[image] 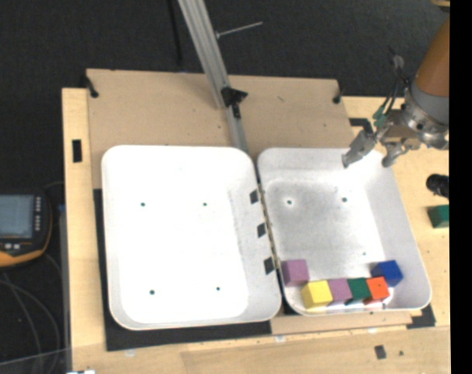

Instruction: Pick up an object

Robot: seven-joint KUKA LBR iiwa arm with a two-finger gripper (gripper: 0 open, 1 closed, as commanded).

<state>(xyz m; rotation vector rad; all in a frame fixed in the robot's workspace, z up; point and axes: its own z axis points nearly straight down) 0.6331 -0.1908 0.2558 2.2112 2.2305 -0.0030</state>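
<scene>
Several small blocks lie along the near edge of the right bin (329,170): a purple block (295,270), a yellow block (316,293), a lilac block (339,289), a green block (358,288), an orange block (377,287) and a blue block (388,271). My gripper (371,153) hangs over the far right corner of that bin, well away from the blocks. Its two fingers are spread apart with nothing between them, so it is open.
The left bin (181,236) sits beside the right one on the wooden bench. A slanted metal rail (213,61) runs from the top down to the gap between the bins. A green object (440,215) and a dark item lie on the bench at far right.
</scene>
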